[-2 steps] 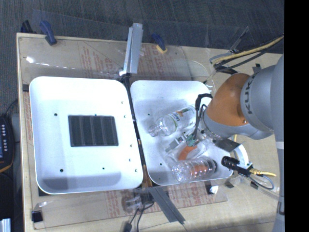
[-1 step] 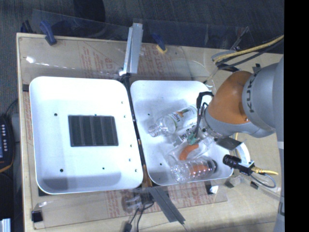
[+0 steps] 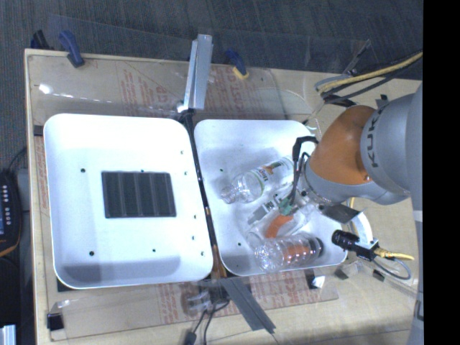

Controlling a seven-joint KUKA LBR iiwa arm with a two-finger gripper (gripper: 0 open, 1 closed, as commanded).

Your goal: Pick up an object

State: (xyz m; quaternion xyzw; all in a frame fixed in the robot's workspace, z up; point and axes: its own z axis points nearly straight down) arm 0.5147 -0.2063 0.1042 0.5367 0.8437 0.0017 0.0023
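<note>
A wooden counter carries two shallow white bins side by side, seen from above at a slant. The left bin holds a dark ribbed panel lying flat near its middle, long side running left to right. Two blue clamps grip the far edge of the counter, and a grey metal bar stands upright behind the seam between the bins.

The right bin holds the clutter. A clear plastic bottle lies on its side in the middle of the bin, its long axis tilted from lower left to upper right, the labelled end toward the upper right. Below it, near the front wall, a second clear bottle with a reddish-brown band lies almost level, long axis left to right, the darker end pointing right. Between the two sits a small orange object, partly under clear wrapping, its shape hard to make out.

The grey arm reaches in from the right, its orange band over the bin's right edge, the wrist bent down toward the bin's middle. The tool hangs just above the orange object and close beside the upper bottle's right end. Whether it is released or clenched cannot be told, nor whether it touches anything. Yellow and black cables trail off behind the arm.
</note>
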